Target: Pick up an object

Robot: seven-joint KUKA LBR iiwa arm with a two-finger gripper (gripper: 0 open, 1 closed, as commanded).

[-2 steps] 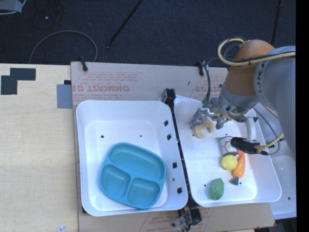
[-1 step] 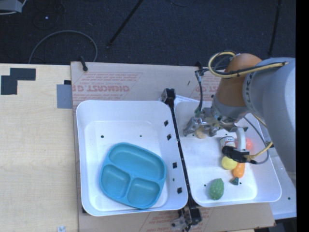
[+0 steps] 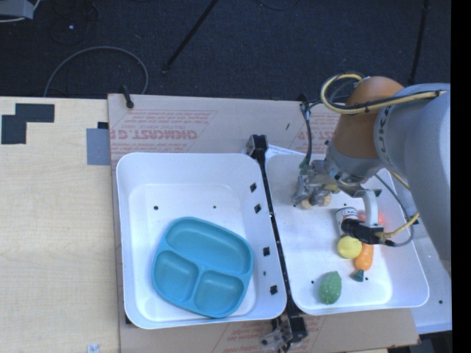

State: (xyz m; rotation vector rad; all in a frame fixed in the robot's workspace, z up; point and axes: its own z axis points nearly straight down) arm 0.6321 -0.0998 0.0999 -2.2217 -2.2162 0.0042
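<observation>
Gripper (image 3: pixel 313 194) (metal, finger state unreadable) low in right bin (image 3: pixel 412 293). Beyond it toward the near rim: round yellow ball (image 3: pixel 349 247) touching orange carrot shape (image 3: pixel 363 258); bumpy green piece (image 3: pixel 330 287) farther.

Blue divided tray (image 3: pixel 202 265) lies in left bin (image 3: pixel 140 175); cardboard (image 3: pixel 184 127) beneath.
</observation>
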